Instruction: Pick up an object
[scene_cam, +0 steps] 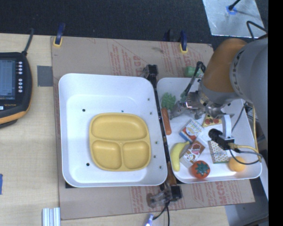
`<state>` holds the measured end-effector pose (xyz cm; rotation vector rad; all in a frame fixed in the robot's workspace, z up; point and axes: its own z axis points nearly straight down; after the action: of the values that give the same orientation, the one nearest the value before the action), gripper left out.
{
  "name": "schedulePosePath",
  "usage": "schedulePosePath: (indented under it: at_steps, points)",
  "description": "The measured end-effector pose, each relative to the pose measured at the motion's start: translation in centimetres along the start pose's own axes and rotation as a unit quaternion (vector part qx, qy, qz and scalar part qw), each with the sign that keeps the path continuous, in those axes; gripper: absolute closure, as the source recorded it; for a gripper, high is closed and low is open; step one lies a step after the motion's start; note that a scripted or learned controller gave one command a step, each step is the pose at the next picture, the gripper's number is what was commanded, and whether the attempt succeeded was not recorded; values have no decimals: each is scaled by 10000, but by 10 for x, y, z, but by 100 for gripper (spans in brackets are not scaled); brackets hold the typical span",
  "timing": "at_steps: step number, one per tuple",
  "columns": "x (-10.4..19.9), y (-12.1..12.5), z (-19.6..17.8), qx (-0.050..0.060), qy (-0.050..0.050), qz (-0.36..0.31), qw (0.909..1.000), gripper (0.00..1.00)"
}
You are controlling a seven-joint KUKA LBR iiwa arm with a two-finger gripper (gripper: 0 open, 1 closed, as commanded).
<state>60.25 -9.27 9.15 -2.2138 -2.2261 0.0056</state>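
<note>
My gripper (pixel 191 105) hangs over the upper left part of the right bin (pixel 254 173); I cannot tell how it is set, since my own wrist and its metal fittings cover it. Just at its nine o'clock lies a green leafy toy (pixel 168 99), and at its seven o'clock an orange carrot (pixel 166 121) lies along the bin's left wall. At five o'clock of it sits a small blue-and-white carton (pixel 190 130), with a red-and-white packet (pixel 194 150) below that. A yellow banana (pixel 177 154) lies at seven o'clock of the packet, touching it, and a red tomato (pixel 200 169) sits at the bin's six o'clock edge. At three o'clock of the tomato rests an orange fruit (pixel 237 165), with a flat patterned card (pixel 219 152) between them, higher up. A black cable (pixel 226 142) from my wrist crosses over that card. One more small packet (pixel 211 121) peeks out under my wrist. That makes nine loose pieces that I can count in this bin. The left bin (pixel 68 126) bears one yellow divided tray (pixel 119 141) with three compartments. A handheld control pendant (pixel 7 88) lies at the bench's far nine o'clock side.
</note>
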Motion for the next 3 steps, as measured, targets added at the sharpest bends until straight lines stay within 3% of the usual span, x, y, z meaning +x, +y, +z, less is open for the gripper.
schedulePosePath:
  at_steps: [1, 2, 3]
  points:
    - [-22, 54, -1, -9, 8, 8, 10000, 0]
    - [-106, -19, -2, -4, 4, 19, 10000, 0]
    - [-34, 2, -46, -12, 6, -6, 10000, 0]
